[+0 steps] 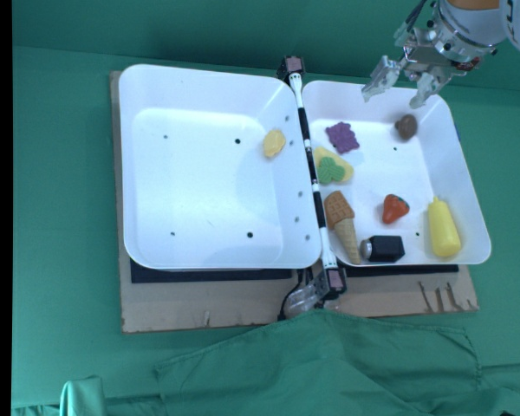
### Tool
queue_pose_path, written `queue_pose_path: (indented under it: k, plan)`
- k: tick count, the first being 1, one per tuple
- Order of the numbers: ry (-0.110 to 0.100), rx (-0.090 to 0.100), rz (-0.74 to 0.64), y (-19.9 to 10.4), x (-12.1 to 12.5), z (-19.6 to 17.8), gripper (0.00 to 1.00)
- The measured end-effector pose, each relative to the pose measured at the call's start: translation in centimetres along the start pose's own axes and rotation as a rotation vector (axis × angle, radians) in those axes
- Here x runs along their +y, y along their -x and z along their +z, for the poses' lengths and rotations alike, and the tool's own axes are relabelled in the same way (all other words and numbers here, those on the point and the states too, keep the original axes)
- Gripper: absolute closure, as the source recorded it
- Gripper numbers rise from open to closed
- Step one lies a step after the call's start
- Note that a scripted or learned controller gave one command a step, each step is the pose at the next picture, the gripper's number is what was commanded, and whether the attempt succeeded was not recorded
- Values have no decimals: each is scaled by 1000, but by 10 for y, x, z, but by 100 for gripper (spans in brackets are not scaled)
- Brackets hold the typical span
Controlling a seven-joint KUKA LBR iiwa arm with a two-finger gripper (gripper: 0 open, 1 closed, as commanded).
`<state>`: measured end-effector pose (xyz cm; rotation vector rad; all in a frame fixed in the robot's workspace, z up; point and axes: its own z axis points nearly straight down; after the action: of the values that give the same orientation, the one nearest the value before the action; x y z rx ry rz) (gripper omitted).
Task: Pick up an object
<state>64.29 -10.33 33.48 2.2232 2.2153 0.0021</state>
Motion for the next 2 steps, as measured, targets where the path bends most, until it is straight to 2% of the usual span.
queue_pose_path:
  k: [1,2]
  plan:
    - [0,0,0,0,0,0,0]
    - [-5,0,1,1,-8,57,0]
